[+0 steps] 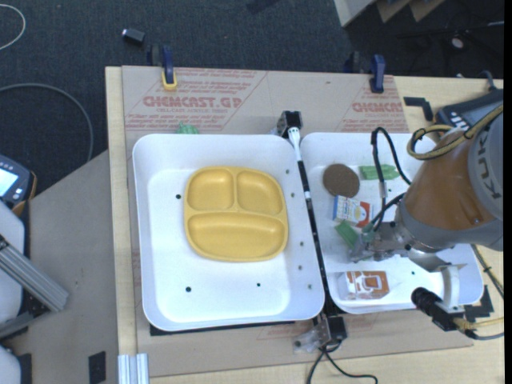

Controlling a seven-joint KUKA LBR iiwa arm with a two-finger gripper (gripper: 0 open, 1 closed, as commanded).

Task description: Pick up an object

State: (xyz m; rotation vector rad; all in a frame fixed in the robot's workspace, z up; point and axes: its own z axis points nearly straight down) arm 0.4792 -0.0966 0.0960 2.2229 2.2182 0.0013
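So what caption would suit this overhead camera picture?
Robot arm reaching into the right bin of small items, beside a yellow divided plate in the left bin.

Lighting: bright, even, from overhead. Shadows: soft, faint, along the bins' (pixel 152 214) inner walls. Glare: mild on white plastic. Focus: moderately sharp; arm (pixel 452 194) slightly blurred.

It looked like a robotics lab or test workshop. A plywood bench (pixel 240 94) w/ printed protective film was held by blue clamps (pixel 168 66), carrying two white bins (pixel 160 238) fixed side by side. Loose cables (pixel 48 94) ran over dark carpet (pixel 72 22), an aluminium rail (pixel 32 278) lay at left, and an industrial robot arm (pixel 448 198) reached in.
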